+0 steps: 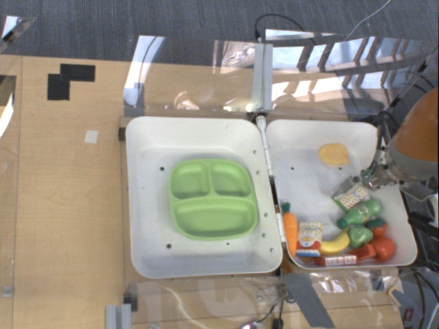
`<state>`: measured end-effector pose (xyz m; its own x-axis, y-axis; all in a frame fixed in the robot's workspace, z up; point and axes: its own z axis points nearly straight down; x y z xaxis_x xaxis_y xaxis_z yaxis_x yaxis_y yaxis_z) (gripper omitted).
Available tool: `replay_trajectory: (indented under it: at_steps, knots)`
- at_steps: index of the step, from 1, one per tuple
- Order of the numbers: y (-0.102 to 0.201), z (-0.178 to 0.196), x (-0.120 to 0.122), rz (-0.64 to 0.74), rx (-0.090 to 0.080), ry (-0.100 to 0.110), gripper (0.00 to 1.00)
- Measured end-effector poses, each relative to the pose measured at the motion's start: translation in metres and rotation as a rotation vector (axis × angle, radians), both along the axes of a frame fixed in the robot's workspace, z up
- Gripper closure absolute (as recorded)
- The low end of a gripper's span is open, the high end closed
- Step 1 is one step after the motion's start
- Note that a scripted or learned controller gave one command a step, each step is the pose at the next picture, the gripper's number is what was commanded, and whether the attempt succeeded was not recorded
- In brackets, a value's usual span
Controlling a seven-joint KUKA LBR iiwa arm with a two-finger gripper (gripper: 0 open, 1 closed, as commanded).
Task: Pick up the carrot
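The carrot (pixel 291 232) is orange with a small green top. It lies along the left wall of the right bin (pixel 302 149), near the front corner, with its tip pointing toward the front. My gripper (pixel 370 178) reaches in from the right, under the orange band of the arm (pixel 420 134). It hovers over the right side of the right bin, just above a small patterned packet (pixel 350 197). The carrot is well to the left of the gripper and apart from it.
Beside the carrot sit a small carton (pixel 310 233), a banana (pixel 333 245), green vegetables (pixel 361 214) and red items (pixel 377 249), crowded along the front wall. A round yellow piece (pixel 334 155) lies farther back. The left bin (pixel 147 184) holds a green divided plate (pixel 212 199).
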<state>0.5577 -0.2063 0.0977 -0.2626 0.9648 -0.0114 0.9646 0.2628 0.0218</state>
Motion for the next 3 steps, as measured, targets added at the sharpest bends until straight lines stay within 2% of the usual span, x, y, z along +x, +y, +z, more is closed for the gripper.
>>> replay_trajectory:
  at_steps: [1, 2, 3]
  knots:
    - [-0.001, 0.001, 0.048, 0.348, -0.01, 0.0, 0.0]
    - [-0.002, 0.001, 0.104, 0.603, -0.008, 0.019, 0.0]
    - [0.04, -0.009, 0.103, 0.631, -0.009, 0.034, 0.0]
